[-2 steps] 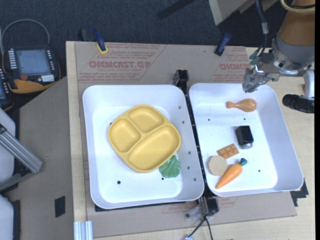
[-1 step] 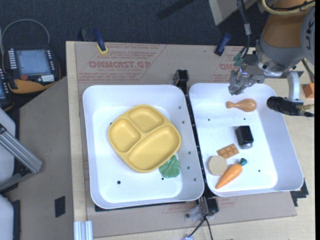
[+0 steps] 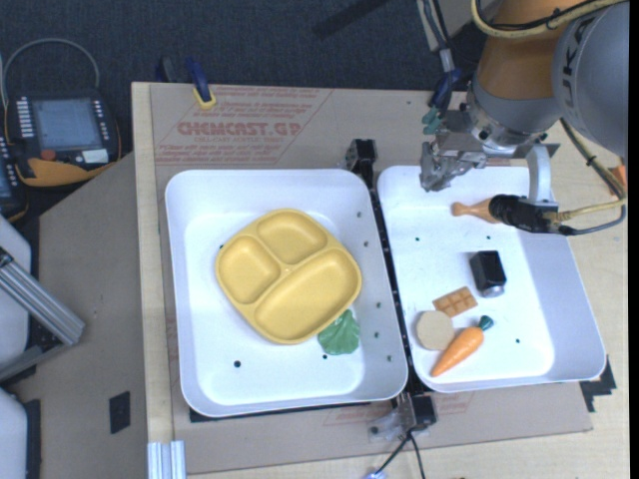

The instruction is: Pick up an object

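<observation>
Yellow divided plate (image 3: 290,274) and green leaf (image 3: 340,334) in left bin (image 3: 190,267), carrot (image 3: 460,347), cracker (image 3: 454,301) in right bin (image 3: 559,347), jaws' state unclear.

Two white bins (image 3: 190,267) sit on a tan table (image 3: 150,168) printed with red lettering. The left bin holds a yellow divided plate (image 3: 290,274) and a green leaf (image 3: 340,335). The right bin holds an orange carrot (image 3: 457,351) with a green tip, a black block (image 3: 488,271), a brown waffle-patterned piece (image 3: 454,301) and a beige disc (image 3: 432,330).
</observation>
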`<state>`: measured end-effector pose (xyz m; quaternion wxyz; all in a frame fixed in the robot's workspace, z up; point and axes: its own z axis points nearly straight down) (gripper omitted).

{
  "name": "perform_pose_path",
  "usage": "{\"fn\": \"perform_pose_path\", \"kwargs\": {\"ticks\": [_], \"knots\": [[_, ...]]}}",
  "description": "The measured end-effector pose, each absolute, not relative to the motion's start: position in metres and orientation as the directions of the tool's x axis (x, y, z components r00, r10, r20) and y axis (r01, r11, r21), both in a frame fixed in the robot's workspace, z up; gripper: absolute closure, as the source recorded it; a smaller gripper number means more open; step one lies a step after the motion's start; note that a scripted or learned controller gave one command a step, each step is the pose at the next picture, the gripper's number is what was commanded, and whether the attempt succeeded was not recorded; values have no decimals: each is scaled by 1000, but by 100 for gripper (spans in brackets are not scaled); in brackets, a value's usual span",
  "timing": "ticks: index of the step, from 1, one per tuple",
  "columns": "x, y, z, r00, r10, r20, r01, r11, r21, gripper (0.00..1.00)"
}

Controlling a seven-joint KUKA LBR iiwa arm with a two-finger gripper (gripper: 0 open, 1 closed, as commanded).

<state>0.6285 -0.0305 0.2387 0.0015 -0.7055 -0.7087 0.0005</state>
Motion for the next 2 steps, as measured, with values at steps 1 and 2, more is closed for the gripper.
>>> {"fn": "perform_pose_path", "kwargs": {"ticks": [1, 2], "knots": [[613, 22, 237, -5, 1000, 2, 1000, 5, -3, 100], [604, 68, 238, -5, 1000, 1, 1000, 5, -3, 100]]}}
